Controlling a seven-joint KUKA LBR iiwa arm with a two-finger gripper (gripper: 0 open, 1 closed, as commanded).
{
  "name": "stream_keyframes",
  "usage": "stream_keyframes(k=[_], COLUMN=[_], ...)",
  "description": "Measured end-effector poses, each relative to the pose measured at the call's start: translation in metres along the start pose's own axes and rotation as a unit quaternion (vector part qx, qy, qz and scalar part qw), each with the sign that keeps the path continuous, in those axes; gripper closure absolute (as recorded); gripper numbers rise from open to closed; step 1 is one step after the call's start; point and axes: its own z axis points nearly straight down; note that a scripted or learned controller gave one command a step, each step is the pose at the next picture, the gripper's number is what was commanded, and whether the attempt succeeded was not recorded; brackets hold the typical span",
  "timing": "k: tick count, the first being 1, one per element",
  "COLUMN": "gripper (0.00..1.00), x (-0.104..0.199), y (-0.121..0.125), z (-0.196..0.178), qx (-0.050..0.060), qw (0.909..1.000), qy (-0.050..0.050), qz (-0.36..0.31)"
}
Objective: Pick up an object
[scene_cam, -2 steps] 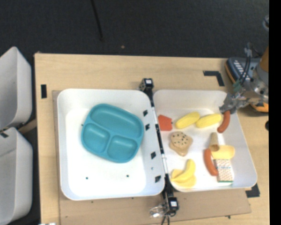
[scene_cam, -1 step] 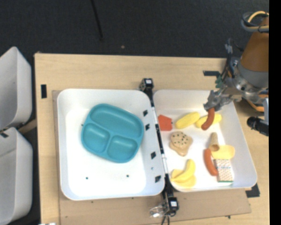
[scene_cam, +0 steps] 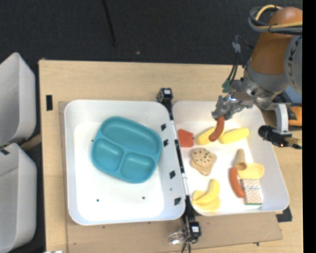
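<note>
My gripper hangs over the back of the right bin. It is shut on the top end of a red-orange sausage, which dangles down from the fingers at a slight slant. The sausage's lower end hangs between two yellow food pieces, one on its left and one on its right. Whether it touches them I cannot tell.
The right bin also holds a red wedge, a speckled cookie, a banana, a second sausage, a wafer and a yellow piece. A blue divided plate lies in the left bin.
</note>
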Motion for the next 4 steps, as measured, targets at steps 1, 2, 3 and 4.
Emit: stream_keyframes(k=[1, 2, 3, 4], gripper=[1.00, 1.00, 1.00, 1.00], x=[0.054, 0.101, 0.142, 0.133], y=[-0.001, 0.020, 0.012, 0.010], z=[0.009, 0.003, -0.004, -0.003], qx=[0.001, 0.000, 0.002, 0.003], qw=[1.0000, 1.0000, 1.0000, 1.0000], qy=[0.000, 0.000, 0.000, -0.001], qz=[0.001, 0.000, 0.001, 0.004])
